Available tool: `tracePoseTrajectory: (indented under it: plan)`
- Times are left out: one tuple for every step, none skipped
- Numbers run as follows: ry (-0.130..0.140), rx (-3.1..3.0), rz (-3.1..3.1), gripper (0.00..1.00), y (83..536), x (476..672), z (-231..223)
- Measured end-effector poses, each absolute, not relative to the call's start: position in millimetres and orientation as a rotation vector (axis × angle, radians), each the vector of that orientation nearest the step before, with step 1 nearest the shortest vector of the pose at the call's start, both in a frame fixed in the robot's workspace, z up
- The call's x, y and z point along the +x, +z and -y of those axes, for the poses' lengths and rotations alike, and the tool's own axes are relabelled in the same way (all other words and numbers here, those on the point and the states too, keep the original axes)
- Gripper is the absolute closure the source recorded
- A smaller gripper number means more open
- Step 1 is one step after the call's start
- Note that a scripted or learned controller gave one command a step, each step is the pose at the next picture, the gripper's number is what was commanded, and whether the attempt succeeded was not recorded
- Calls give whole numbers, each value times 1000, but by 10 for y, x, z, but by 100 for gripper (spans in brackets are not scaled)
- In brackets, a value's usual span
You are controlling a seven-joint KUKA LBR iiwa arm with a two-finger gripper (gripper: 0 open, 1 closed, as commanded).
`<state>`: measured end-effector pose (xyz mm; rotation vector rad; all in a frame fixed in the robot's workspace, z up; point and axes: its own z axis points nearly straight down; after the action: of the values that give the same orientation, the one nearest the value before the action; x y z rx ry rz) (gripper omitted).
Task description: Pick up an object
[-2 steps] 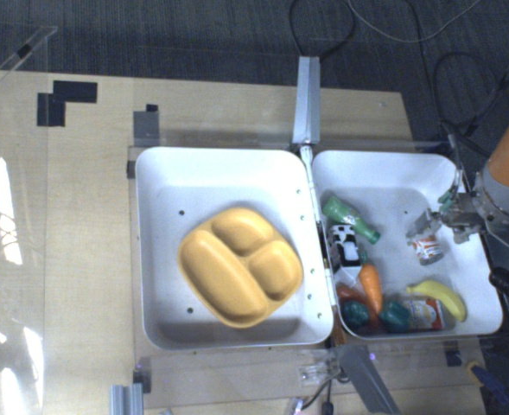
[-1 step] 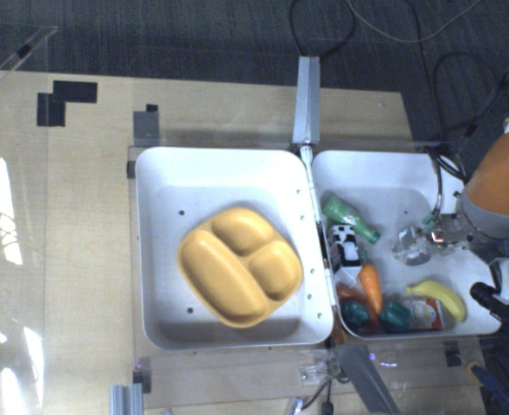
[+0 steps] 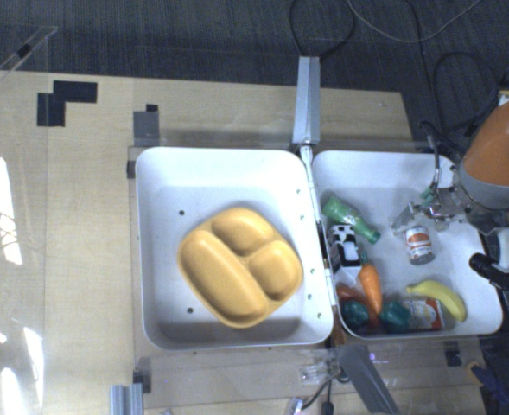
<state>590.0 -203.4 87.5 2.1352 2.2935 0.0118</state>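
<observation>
My arm reached in from the right over the far right corner of the right bin, its orange band showing at the edge of the view. My claw hung low over that bin, just above and beside a small can with a red and white label, which stood upright on the bin floor. Whether the claw was open or closed I could not tell, and I could see nothing plainly held in it.

The rest of the pickable things lay in the same bin. A green bottle lay tilted near the bin's left wall, with a black and white carton just below it. A carrot lay beneath that, touching a cluster of red and teal pieces along the near wall. A banana rested near the front right corner, well apart from the bottle.

In the left bin sat a yellow divided tray, turned at a slant, alone on the white floor. Both bins stood side by side on the pale wooden worktop.
</observation>
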Motion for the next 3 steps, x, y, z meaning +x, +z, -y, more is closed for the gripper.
tracePoseTrajectory:
  plan:
    - [17, 2126, -2296, 100, 991, 5926, 2026]
    - [17, 2126, -2296, 0, 991, 5926, 2026]
    - [12, 2143, -2289, 0, 879, 5475, 2039]
